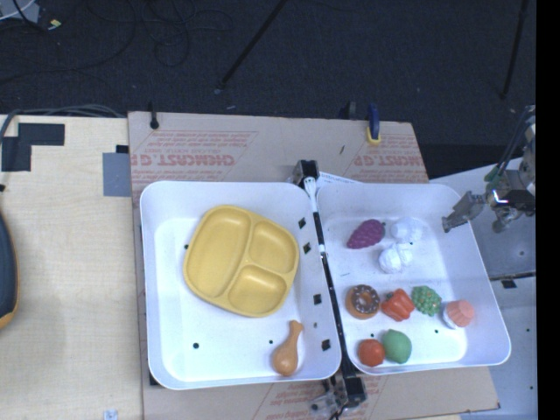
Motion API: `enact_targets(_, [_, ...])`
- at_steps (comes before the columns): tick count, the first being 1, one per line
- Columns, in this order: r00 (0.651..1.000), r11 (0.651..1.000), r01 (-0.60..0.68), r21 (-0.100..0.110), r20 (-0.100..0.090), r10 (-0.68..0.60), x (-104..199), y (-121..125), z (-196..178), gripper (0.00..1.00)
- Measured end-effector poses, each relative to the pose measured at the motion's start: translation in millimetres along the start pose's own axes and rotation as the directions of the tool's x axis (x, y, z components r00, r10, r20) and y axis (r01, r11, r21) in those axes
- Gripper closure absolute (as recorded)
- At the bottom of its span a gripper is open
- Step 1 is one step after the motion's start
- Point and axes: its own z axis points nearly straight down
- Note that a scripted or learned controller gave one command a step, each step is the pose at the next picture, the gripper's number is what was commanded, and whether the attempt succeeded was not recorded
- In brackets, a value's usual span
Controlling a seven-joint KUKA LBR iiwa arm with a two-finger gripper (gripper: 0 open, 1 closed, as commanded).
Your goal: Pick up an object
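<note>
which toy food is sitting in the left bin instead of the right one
The tan drumstick, lying below the yellow divided plate. The other toy foods, such as the donut and purple grapes, lie in the right bin.

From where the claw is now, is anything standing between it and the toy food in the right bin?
Nothing visible blocks it. The claw hangs at the right bin's far right edge. The nearest pieces, the white lumps and the purple grapes, lie to its left across bare white floor.

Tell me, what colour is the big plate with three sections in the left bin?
The divided plate is yellow, seen clearly in the camera view.
</note>
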Motion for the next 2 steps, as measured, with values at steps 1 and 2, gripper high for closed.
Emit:
enact_targets(1, [1.0,1.0,-0.005,-0.011,0.004,0.005,-5,-60,-130,0.0])
enact_targets(2, [1.0,1.0,0.004,-0.017,0.004,-0.004,42,-82,-269,0.0])
